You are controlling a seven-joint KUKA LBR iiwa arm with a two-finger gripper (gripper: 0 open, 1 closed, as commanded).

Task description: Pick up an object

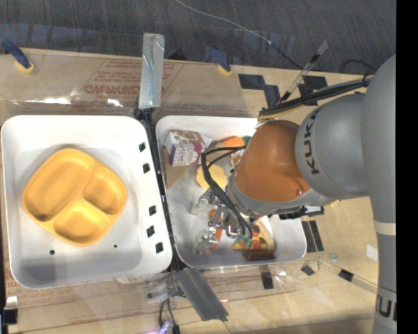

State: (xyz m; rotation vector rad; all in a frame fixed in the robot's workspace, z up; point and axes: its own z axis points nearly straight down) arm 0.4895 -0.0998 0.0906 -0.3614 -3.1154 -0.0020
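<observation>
Metal glints low in the right bin, where the end effector hangs over the bin floor near its front wall; whether it is spread or pressed together I cannot tell, since the fingers blur into cables and clutter. Just beside it lies a small multicoloured object, partly under the wrist, and nothing can be seen between the fingers. So the pick looks unfinished: the arm is down among the objects, but a grasp and a lift are left to do. The orange band and grey arm cover much of the bin's middle, hiding whatever sits beneath. Farther back, a purple and white carton stands near the bin's far left corner, with an orange object beside it, half hidden. In the left bin rests a yellow divided tray, well apart from the arm.
</observation>
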